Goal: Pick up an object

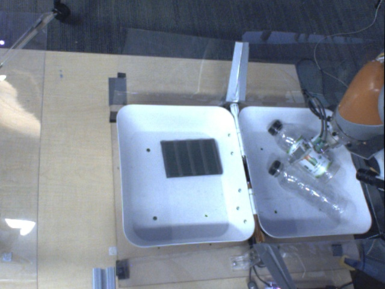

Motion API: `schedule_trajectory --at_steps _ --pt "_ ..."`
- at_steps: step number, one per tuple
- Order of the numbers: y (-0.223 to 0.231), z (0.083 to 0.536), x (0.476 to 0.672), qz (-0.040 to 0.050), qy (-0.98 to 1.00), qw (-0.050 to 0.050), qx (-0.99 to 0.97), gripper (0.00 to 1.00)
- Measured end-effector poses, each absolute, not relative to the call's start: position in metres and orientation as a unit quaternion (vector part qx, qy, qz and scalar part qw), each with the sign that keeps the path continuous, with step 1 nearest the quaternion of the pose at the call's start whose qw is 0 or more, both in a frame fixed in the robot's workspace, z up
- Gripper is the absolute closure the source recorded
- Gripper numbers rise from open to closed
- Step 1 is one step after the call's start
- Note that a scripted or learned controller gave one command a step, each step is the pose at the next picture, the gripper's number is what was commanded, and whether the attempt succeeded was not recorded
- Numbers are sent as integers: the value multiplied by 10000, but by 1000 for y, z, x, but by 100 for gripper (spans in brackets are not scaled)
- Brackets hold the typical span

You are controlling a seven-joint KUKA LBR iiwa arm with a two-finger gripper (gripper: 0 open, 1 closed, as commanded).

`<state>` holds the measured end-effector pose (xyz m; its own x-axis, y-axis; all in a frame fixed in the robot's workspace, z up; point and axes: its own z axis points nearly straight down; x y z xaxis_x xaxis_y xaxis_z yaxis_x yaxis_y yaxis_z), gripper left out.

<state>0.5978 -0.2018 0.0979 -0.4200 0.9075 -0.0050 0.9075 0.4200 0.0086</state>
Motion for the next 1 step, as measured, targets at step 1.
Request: schedule_trajectory --at_steps 1 --pt "-187 92 628 -104 8442 -119 5358 0"
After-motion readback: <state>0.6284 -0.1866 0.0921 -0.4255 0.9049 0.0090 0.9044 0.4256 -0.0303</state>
